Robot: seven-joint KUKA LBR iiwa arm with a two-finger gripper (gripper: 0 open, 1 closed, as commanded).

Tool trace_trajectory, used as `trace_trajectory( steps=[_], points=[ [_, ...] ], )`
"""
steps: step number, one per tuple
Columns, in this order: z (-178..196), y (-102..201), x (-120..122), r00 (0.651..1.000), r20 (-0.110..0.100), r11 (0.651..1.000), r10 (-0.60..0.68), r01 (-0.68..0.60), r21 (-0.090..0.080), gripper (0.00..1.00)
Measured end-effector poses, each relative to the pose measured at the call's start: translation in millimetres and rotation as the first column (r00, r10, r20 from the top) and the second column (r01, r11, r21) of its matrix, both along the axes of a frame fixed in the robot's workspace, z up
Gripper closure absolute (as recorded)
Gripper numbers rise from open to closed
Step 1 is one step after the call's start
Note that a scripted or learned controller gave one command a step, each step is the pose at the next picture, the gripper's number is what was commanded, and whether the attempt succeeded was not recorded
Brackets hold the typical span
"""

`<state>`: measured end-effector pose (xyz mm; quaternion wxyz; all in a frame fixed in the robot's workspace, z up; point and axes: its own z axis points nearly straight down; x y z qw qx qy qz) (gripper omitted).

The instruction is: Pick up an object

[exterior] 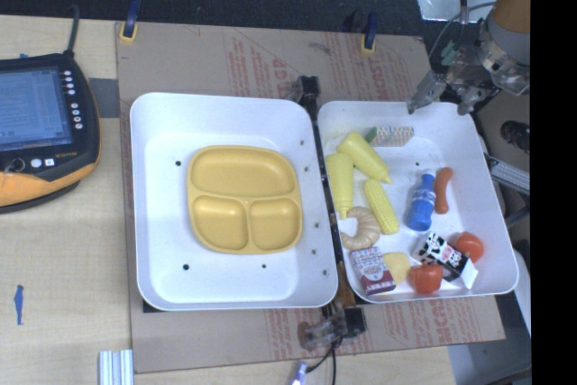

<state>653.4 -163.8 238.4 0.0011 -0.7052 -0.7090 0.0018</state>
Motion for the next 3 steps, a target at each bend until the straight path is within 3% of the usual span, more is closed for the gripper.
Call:
trace_trajectory(
  steps=[1, 2, 3],
  points=[
    [-148, -39, -28, 1.0, -0.003, 1.0, 0.0, 0.0, 0.0, 0.0],
    [-147, -14, -79, 1.0, -0.001, 1.0, 0.0, 0.0, 0.0, 0.0],
    [-147, -17, -107, 1.0, -0.001, 1.0, 0.001, -0.001, 0.001, 0.0]
  ],
)
